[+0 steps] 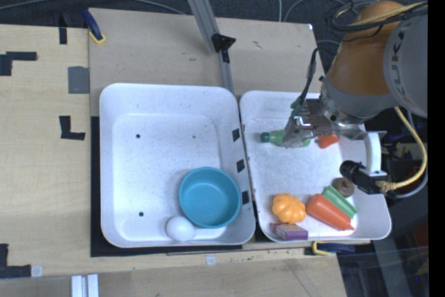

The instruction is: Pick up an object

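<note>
Camera view: gripper (299, 130) low in right bin (278, 104), over green object (275, 138) near the left wall, red bit (327, 142) just beside; opening impossible to tell. Looks light, hard, smooth plastic, likely slippery; best pinched across the thicker middle, not the narrow dark end

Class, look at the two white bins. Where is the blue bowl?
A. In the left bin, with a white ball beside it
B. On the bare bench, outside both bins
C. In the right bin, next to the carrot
A: the blue bowl sits in the left bin, with the white ball touching its lower-left side.
</note>
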